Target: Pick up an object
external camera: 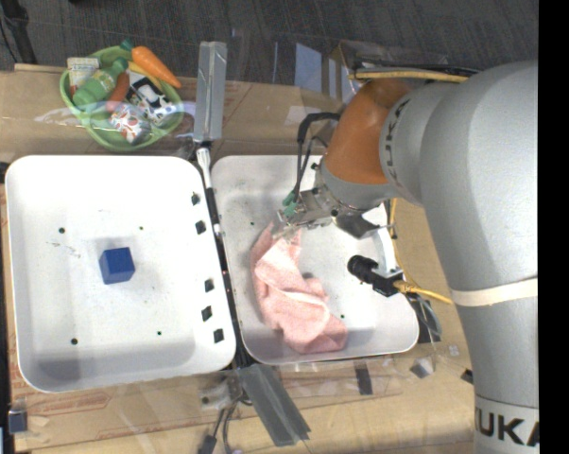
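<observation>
Though its grip is unreadable, tool (297, 218) at pink cloth's (294, 296) upper edge, right bin (235, 253).

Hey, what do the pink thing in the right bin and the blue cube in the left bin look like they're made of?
The pink thing looks like soft cloth, maybe terry: it lies crumpled in folds with a matte, fuzzy surface. The blue cube looks rigid, with flat faces, crisp edges and an even matte colour; it could be painted wood, plastic or foam, and the view cannot settle which.
</observation>
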### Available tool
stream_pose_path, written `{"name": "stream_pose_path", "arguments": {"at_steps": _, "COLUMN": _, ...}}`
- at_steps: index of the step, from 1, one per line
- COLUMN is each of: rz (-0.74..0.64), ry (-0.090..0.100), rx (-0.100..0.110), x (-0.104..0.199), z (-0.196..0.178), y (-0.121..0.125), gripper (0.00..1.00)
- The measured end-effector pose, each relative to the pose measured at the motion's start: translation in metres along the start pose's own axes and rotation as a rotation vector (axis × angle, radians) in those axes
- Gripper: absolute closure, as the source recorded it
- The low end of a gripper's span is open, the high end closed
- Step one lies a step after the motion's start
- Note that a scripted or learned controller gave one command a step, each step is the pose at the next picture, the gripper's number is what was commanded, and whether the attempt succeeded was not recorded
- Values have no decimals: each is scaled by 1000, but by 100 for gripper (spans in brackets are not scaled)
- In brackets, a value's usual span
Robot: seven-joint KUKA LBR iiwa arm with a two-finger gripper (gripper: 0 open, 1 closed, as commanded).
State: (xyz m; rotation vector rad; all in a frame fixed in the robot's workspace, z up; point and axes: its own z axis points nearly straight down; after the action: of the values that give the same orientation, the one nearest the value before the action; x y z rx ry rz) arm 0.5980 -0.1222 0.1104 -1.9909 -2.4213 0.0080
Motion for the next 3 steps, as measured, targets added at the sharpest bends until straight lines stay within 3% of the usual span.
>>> {"name": "stream_pose_path", "arguments": {"at_steps": 1, "rz": 0, "ry": 0, "rx": 0, "x": 0, "z": 0, "y": 0, "gripper": 0}}
{"name": "stream_pose_path", "arguments": {"at_steps": 2, "rz": -1, "ry": 0, "rx": 2, "x": 0, "z": -9, "y": 0, "gripper": 100}}
{"name": "stream_pose_path", "arguments": {"at_steps": 3, "rz": -2, "ry": 0, "rx": 2, "x": 0, "z": -9, "y": 0, "gripper": 0}}
